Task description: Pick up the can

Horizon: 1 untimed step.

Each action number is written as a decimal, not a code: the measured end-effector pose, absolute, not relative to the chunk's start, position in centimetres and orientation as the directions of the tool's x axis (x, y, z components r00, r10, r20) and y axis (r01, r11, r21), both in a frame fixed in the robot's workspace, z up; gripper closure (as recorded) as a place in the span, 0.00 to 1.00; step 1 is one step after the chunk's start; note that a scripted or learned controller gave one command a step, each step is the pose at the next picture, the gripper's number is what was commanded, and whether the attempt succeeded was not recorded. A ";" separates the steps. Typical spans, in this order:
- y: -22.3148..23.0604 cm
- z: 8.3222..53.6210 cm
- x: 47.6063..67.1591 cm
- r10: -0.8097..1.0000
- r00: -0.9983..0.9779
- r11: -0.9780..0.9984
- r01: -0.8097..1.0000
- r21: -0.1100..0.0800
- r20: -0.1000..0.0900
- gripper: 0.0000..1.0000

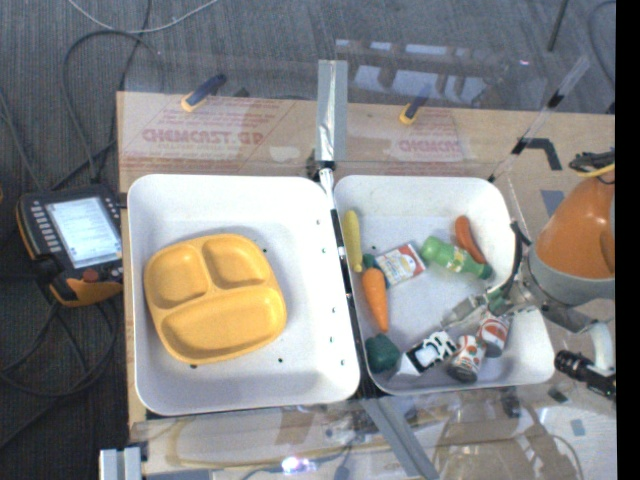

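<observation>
Can point(466, 356): lying in the right bin point(520, 376) by its near edge, touching a black-and-white carton point(432, 352) and a second small can point(493, 333).
Jaws point(478, 308): low over that cluster; how far open, cannot tell.
Risk: crowding could make the jaws nudge the can or take a neighbour.
Farther: carrot point(375, 299), green bottle point(453, 255).

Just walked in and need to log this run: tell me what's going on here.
The grey and orange arm reaches in from the right over the right bin, its gripper low among toy food, close to the can. The can lies in the bin, not lifted. The left bin holds a yellow tray.
</observation>
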<state>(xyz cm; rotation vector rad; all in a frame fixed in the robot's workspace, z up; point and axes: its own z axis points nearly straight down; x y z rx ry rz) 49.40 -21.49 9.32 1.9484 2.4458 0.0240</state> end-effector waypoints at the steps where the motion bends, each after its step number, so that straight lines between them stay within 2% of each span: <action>1: -21.5 9.3 49.4 0.971 -0.239 0.239 0.971 0.021 -0.002 0.00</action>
